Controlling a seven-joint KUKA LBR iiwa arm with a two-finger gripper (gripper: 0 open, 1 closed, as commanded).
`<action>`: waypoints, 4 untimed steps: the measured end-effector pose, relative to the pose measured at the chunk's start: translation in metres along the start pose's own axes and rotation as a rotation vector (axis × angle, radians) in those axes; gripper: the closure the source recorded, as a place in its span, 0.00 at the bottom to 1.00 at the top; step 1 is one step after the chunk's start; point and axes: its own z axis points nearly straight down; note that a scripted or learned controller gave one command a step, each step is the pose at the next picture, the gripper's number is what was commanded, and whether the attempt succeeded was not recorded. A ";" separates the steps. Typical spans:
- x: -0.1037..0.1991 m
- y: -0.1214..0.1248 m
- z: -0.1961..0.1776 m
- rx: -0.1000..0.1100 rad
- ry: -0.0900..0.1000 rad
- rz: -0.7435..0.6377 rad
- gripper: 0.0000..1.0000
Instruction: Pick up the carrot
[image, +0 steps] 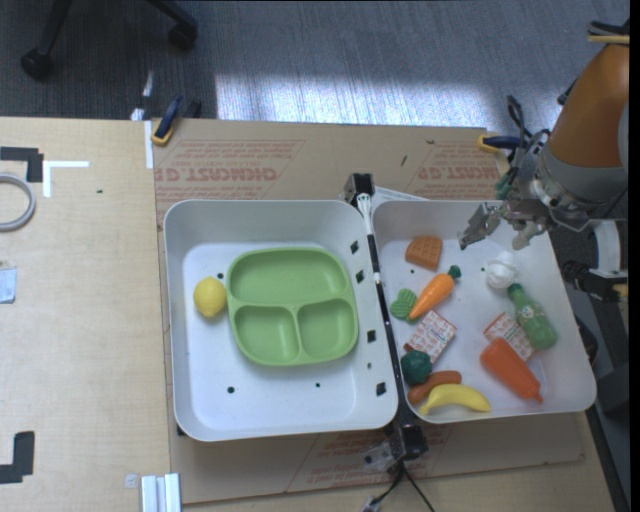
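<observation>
We see the carrot (433, 294) lying in the right bin (572, 392), near its left wall and a little above the middle. It is hemmed in: a green leafy piece (403, 303) touches its lower tip, a small printed packet (430, 334) sits just below it, and an orange waffle-like square (424, 251) lies just above. Farther right we find a white rounded thing (501, 272), a green bottle (531, 318), another printed packet (503, 332) and a larger orange piece (511, 370). Along the bottom are a dark green lump (416, 364), a brown sausage (436, 384) and a yellow banana (455, 399).

The carrot is smooth, glossy plastic, tapered, with a dark green stub at its wide end. Its long axis runs on a diagonal, stub up and to the right, narrow tip down and to the left.

The gripper (497, 225) hangs over the bin's upper right part, well apart from the carrot, its two fingers spread with nothing between them.

In the left bin (190, 400) a green three-part tray (292, 305) sits with a lemon (209, 297) touching its left edge.
</observation>
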 end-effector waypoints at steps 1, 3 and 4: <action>0.026 -0.009 0.122 0.000 0.000 0.148 0.00; 0.064 0.051 0.022 -0.001 -0.001 0.421 1.00; 0.064 0.051 0.022 -0.001 -0.001 0.421 0.00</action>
